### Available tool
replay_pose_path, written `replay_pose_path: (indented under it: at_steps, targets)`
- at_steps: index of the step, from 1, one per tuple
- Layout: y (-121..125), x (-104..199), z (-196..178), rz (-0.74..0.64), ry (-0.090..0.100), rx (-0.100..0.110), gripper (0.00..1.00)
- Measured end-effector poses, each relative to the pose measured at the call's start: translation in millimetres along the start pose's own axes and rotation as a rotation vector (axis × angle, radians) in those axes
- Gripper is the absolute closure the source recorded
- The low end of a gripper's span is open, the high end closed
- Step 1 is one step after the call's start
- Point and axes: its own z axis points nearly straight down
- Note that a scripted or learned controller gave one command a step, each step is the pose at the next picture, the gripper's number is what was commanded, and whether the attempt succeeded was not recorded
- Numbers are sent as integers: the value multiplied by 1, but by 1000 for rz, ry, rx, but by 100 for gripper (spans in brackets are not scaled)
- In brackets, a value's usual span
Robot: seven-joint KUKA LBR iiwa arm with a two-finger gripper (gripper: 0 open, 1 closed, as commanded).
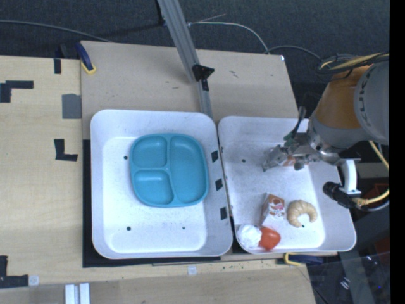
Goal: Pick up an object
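My gripper (271,161) hangs low over the middle of the right bin (250,135), reaching in from the right and pointing left. Nothing can be seen in it. Below it in the same bin lie a tan croissant (302,212) and a small red-and-white packet (274,206) side by side. In the bin's front corner a white lump (250,235) touches a red, tomato-like piece (271,238). The gripper is a short way above and apart from all of them.
The left bin (101,189) holds a blue divided plate (169,170). A slanted metal pole (183,40) runs from the top down to the gap between the bins. The arm's grey and orange body (348,106) fills the right side, with cables nearby.
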Motion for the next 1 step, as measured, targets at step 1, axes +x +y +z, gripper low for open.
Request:
replay_pose_path:
  at_steps: [1]
  targets:
    - [0,0,52,1,-3,-6,0]
